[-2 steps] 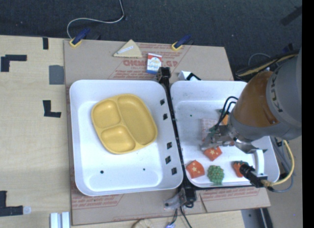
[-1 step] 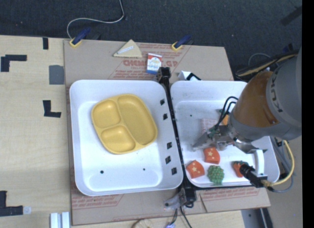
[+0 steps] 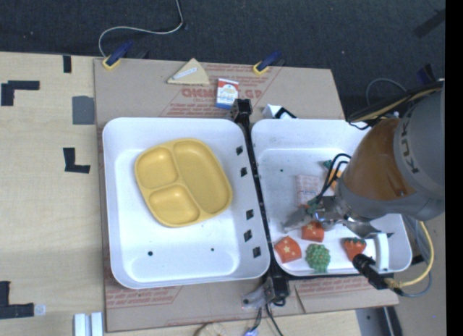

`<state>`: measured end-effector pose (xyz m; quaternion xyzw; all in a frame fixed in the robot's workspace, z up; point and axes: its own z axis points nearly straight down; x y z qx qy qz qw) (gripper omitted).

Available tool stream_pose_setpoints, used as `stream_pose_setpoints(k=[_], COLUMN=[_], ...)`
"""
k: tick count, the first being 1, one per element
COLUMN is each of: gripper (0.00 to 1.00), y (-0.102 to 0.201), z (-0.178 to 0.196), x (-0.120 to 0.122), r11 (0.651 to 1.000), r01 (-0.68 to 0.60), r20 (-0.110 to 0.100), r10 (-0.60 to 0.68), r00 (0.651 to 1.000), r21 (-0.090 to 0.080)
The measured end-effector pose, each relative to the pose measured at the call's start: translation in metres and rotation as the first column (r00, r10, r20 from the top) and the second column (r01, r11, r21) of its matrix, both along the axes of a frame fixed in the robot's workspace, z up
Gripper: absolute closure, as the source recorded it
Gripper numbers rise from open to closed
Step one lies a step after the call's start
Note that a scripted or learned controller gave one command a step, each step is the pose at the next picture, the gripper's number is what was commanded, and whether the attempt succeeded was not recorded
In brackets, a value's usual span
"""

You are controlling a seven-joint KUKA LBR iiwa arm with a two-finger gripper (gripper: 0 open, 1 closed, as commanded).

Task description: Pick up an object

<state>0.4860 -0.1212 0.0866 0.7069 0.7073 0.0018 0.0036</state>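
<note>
My gripper [image 3: 309, 216] hangs low in the right bin [image 3: 296, 139], near its middle, below the grey arm with the orange band [image 3: 376, 164]. Just under and in front of it lies a small red block [image 3: 313, 232]. An orange-red piece [image 3: 288, 249] lies at the bin's front left, with a green broccoli-like toy [image 3: 317, 256] beside it. Another red piece [image 3: 354, 246] sits further right. A pale pinkish item [image 3: 307, 184] rests just behind the gripper. Nothing is seen lifted off the bin floor.
The left bin [image 3: 119, 204] holds a yellow divided plate [image 3: 182, 181]. Behind the bins on the cardboard lie a tan wedge [image 3: 189, 73] and a small red-and-white box [image 3: 227, 94]. A white part of the arm [image 3: 381, 251] reaches over the right bin's front right corner.
</note>
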Motion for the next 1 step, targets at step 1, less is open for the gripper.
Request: stream_pose_setpoints(k=[1], gripper=[1.00], y=[-0.0010], z=[0.0098], x=[0.0001], r11=[1.000], r01=[0.001], r20=[0.000], r10=[-0.001], r00=[1.000], r21=[-0.002])
